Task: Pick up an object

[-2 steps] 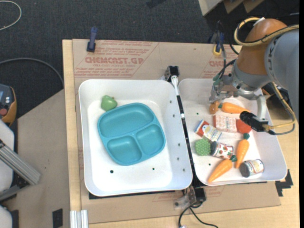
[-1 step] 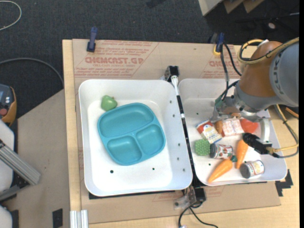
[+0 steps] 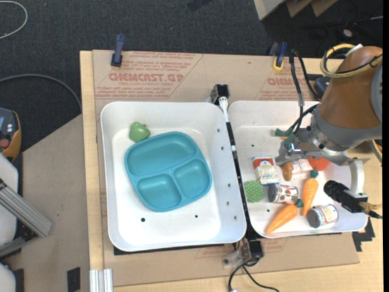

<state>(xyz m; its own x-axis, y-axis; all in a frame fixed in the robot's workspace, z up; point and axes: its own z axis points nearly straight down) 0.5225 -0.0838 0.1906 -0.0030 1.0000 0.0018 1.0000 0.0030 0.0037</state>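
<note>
Two white bins are seen side by side on the desk (image 3: 176,72). In the left bin (image 3: 115,212), a teal divided plate (image 3: 168,170) is placed centrally, with a green toy pepper (image 3: 139,131) touching it at eleven o'clock. The gripper (image 3: 290,154) is positioned over the right bin (image 3: 255,120), toy carrots (image 3: 309,191) lying at five o'clock.

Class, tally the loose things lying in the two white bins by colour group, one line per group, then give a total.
Green: 2, green pepper and green round piece
Teal: 1, divided plate
Orange: 2, carrots
Labelled cans or cartons: 3
Total: 8
</note>
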